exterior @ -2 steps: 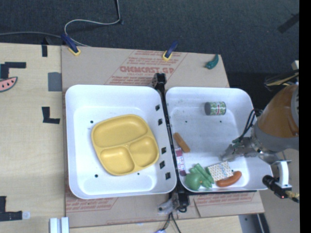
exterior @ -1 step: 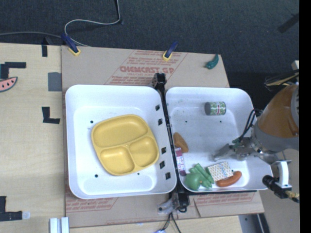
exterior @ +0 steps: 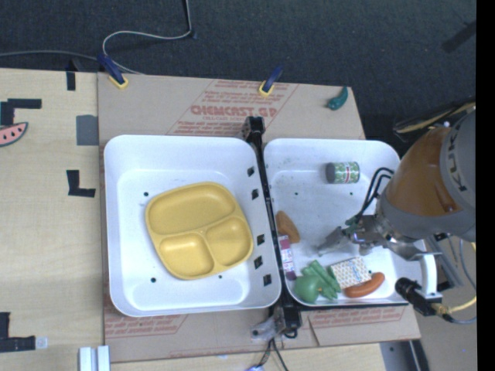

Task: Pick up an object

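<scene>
Green plastic vegetable toy (exterior: 315,281), a checkered packet (exterior: 349,270) and a red sausage (exterior: 363,286) lying on a rising diagonal crowd the right white bin's (exterior: 309,153) lower edge. Just above, the grey gripper (exterior: 332,241) points left with nothing visibly in it; its opening cannot be told. Upper bin floor is open apart from a small can (exterior: 342,172). Left bin (exterior: 124,230) holds a yellow divided tray (exterior: 199,229).
</scene>
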### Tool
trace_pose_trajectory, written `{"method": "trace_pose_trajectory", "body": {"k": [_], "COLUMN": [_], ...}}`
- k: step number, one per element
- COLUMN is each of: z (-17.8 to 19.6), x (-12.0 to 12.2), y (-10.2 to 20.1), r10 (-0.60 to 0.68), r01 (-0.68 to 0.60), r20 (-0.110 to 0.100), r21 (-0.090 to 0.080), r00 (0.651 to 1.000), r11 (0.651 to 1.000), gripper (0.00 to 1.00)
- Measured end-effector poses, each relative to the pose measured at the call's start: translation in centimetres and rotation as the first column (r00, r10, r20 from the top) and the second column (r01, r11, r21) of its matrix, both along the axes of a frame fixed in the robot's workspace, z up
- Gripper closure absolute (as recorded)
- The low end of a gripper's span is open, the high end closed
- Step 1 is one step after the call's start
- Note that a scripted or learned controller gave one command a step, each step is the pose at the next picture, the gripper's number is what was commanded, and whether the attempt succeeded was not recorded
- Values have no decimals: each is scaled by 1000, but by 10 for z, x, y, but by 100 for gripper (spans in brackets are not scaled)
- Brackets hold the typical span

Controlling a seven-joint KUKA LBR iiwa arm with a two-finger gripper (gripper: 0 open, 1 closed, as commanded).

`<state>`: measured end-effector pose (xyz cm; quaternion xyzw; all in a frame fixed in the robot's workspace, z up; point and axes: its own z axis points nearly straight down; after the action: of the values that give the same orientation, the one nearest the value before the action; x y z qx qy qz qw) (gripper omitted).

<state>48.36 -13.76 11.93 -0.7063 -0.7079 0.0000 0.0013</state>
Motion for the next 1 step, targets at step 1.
{"method": "trace_pose_trajectory", "body": {"k": [1], "z": [-33], "x": [1], "y": [-3], "r10": [-1], "r01": [1], "r20": [6], "r21": [-4], "r00": [1000], "r11": [1000], "gripper": [0]}}
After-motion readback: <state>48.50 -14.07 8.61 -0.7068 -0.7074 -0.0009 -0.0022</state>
